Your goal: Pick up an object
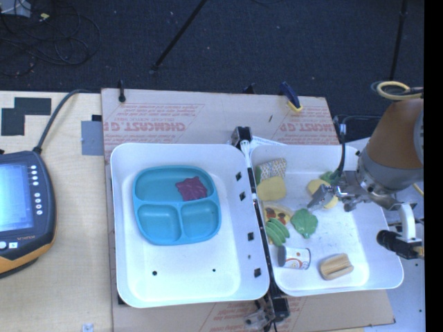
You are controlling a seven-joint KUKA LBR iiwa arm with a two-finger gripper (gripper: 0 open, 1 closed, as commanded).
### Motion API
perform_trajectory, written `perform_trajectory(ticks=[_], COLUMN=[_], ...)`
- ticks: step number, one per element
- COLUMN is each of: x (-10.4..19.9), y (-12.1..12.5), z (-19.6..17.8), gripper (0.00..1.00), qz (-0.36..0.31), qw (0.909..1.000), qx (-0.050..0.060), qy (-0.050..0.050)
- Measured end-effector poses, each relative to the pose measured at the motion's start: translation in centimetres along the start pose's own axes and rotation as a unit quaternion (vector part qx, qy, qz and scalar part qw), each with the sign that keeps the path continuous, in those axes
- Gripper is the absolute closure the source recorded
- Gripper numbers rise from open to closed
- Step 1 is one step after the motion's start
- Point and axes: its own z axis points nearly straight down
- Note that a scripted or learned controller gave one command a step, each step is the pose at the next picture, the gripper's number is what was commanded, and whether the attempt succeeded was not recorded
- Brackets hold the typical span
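My gripper [328, 198] hangs low in the right bin [387, 272], near its middle right, with the grey arm and its orange band [398, 126] behind it. A small yellow piece [316, 185] lies right at the gripper's tip, and a bit of green [327, 177] shows just above it. Left of the gripper rest a green leafy toy [304, 222], a green ridged toy [277, 231], a yellow block [271, 189] and a checkered piece [273, 168]. Near the front lie a white cup with red print [296, 258] and a tan bread roll [336, 265].
The left bin [138, 268] holds a blue divided tray [176, 205] with a maroon object [193, 187] in its top right compartment. A black divider rail [250, 206] runs between the bins. A teach pendant [17, 203] sits at the far left of the bench.
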Motion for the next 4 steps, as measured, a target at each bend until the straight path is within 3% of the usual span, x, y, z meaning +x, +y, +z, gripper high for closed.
perform_trajectory(ticks=[1, 2, 3, 4], x=[-1.4, 2.0, 1.8, 1.8], y=[3.4, 1.4, 1.6, 1.6], z=[0.6, 8.0, 6.8, 6.9], gripper=[0.0, 0.0, 1.0, 0.0], qz=[-0.003, -0.001, -0.001, -0.001], qw=[1.0, 1.0, 1.0, 1.0], qx=[0.002, 0.002, 0.002, 0.002], qy=[0.001, 0.002, 0.001, 0.001])
